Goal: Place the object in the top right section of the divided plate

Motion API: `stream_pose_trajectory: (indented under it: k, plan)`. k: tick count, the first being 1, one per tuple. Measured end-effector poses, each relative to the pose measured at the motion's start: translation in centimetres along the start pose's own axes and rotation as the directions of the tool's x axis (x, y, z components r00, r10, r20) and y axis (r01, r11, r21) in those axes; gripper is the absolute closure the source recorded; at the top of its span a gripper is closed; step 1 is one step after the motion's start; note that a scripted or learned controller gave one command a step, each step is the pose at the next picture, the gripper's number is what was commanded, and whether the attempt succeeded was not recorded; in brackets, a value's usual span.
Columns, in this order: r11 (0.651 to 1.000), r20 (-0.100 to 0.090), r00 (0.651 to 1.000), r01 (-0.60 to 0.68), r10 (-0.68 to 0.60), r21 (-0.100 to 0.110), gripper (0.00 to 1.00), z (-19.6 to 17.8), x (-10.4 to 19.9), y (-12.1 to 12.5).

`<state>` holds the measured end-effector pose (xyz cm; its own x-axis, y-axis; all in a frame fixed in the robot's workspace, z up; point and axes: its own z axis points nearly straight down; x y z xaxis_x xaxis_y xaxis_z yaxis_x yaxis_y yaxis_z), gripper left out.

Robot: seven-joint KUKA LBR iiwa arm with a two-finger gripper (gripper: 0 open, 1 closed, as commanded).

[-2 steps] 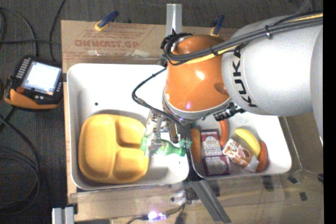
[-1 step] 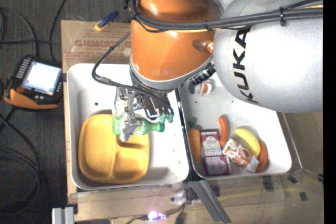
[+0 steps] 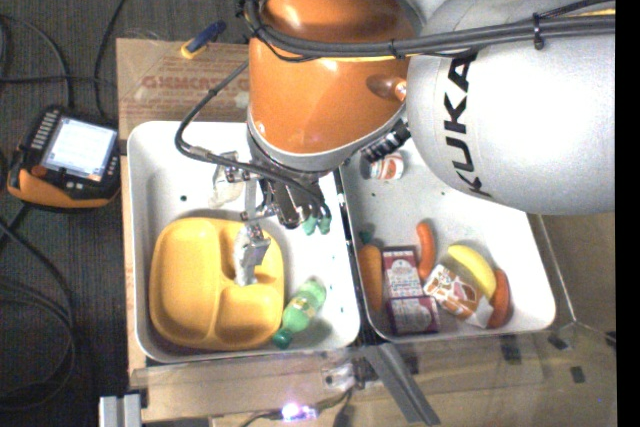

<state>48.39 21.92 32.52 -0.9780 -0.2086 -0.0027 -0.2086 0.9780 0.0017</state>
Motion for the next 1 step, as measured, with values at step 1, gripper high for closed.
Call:
stream_pose_trajectory:
  k: [1]
  plan:
    - [1.0,0.0,1.0,0.0,0.0,0.0,0.0,0.0,0.0,0.0]
